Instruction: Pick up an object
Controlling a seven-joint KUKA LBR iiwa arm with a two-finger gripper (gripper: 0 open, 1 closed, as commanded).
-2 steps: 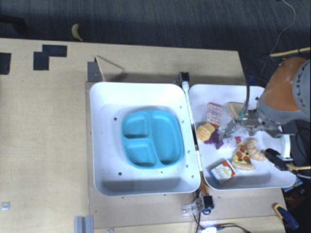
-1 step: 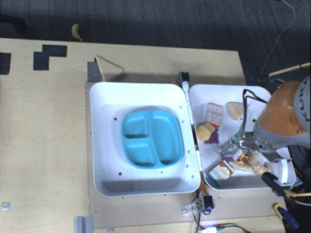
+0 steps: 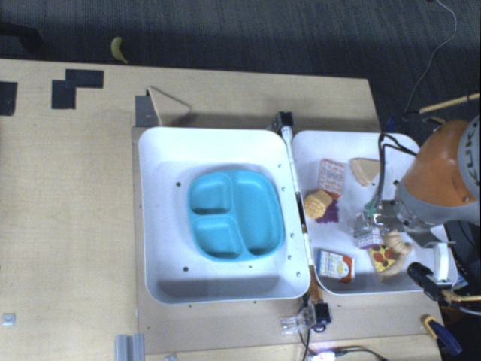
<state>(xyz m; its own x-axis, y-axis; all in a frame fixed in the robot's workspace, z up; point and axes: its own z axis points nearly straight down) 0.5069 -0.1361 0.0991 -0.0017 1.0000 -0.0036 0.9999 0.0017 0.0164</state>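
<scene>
On your far left the wooden bench point(image 3: 68, 201) carries black tape patches point(image 3: 75, 87) near its back edge, and a small yellow banana-shaped thing point(image 3: 118, 49) lies on the dark floor beyond it. Moving right, you reach the left bin point(image 3: 161, 164), where a blue divided plate point(image 3: 234, 213) with three compartments sits roughly in the middle.

Past the shared divider you come to the right bin point(image 3: 316, 145), which holds the candidate objects. A yellow waffle-like piece point(image 3: 319, 199) rests against a small purple item point(image 3: 327, 212), with a pink-and-white card or packet point(image 3: 331, 176) just behind them. Near the front wall lies a small carton with blue and red print point(image 3: 334, 265). Toward the back, a tan wedge like a slice of bread point(image 3: 365, 171) lies flat.

Further right, the gripper point(image 3: 370, 226) hangs low over the bin floor, beneath the arm's orange band point(image 3: 440, 168). You cannot tell from this angle how its fingers are set. A toy pizza slice point(image 3: 385, 257) lies just in front of it, beside a pale rounded item point(image 3: 396, 240).
</scene>
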